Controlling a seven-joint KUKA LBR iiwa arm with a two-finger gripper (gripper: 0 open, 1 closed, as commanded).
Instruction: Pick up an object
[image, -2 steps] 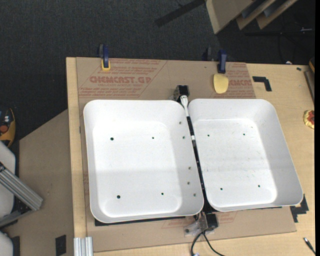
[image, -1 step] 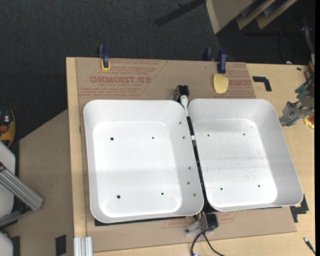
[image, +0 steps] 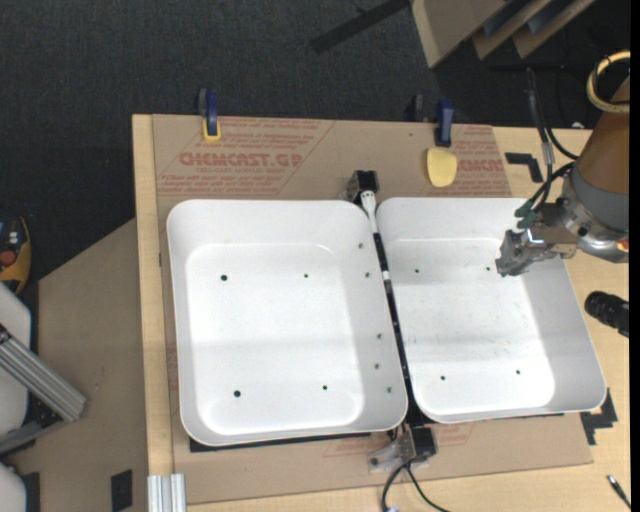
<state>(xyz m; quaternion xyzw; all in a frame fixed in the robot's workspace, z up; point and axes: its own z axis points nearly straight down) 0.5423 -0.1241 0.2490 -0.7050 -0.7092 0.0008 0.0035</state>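
Gripper (image: 512, 255) over the right shallow white plastic bin (image: 560, 395), near its upper right side.
Whether it's clenched or released, can't tell, and no object to pick is discernible from here.

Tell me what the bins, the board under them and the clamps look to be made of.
Bins: likely moulded plastic, smooth white, with rounded corners and a faint sheen. Board: tan, matte, printed with red lettering, probably paper-faced sheet or cardboard. Clamps: blue bodies with yellowish tips, apparently plastic; too small to be sure.
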